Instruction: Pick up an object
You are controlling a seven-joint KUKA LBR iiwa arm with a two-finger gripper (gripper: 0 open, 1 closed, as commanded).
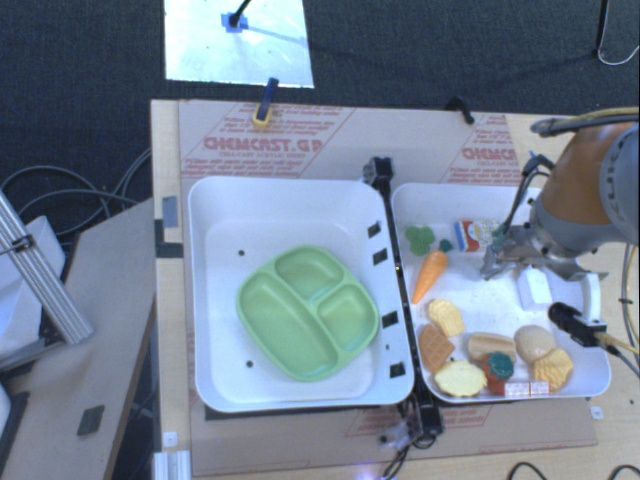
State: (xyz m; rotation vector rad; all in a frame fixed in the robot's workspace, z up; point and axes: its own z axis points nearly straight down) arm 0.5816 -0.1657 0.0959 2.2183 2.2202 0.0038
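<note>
The arm's gripper (492,264) sits low in the right bin (598,380), near its upper middle, just beside a small red, white and blue carton (466,235) and a pale clear item at the back wall. Whether the jaws are wide, narrow or closed on anything, I cannot tell; the wrist and grey body of the arm cover them from this angle.

No single target is named, so every toy food piece in the right bin is a candidate. The orange carrot (429,273) lies tilted just left of the gripper, with a green broccoli floret (420,238) above it. Along the front edge lie a round yellow biscuit (446,317), a waffle-like cracker (435,348), a lemon slice (459,378), a bread roll (491,345), a teal and red piece (497,366), a tan potato-like lump (533,342) and a ridged yellow pastry (553,369). The left bin (215,218) holds 1 green divided plate (306,311).

The main risk, as I judge it, is closing on nothing: the gripper appears to sit in a gap between the carton and the carrot, so the tips could meet bare floor or only nudge a piece aside. The carton is close to the back wall, which could block 1 finger. The front row is packed, pieces touching, so a grasp there could pinch 2 at once or flick 1 out
</note>
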